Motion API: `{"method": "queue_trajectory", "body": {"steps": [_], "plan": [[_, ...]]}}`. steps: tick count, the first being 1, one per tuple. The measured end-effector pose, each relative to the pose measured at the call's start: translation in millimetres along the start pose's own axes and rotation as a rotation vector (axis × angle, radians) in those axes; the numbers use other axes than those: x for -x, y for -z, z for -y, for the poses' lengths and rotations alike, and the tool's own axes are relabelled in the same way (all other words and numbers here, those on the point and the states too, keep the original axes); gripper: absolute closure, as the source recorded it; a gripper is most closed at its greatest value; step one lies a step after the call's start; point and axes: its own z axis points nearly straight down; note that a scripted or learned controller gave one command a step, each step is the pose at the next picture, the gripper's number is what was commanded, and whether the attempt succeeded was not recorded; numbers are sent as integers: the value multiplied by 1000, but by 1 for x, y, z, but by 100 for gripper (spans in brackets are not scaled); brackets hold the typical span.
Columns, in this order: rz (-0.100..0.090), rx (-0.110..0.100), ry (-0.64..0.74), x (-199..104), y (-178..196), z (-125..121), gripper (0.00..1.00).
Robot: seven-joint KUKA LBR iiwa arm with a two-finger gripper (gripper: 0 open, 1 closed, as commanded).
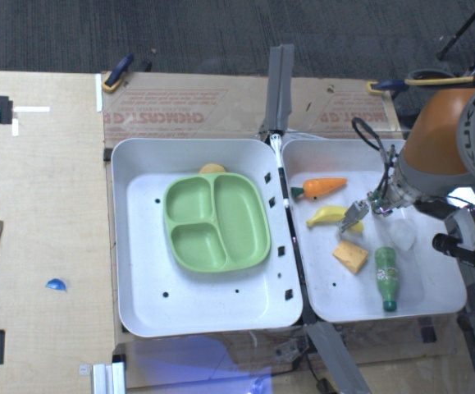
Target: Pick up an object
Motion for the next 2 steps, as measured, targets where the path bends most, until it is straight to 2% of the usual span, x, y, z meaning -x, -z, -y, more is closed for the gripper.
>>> {"method": "queue_trajectory", "body": {"steps": [1,2], "plan": [[1,1,0,0,9,0,100],[0,-1,-61,-52,100,-37,100]]}}
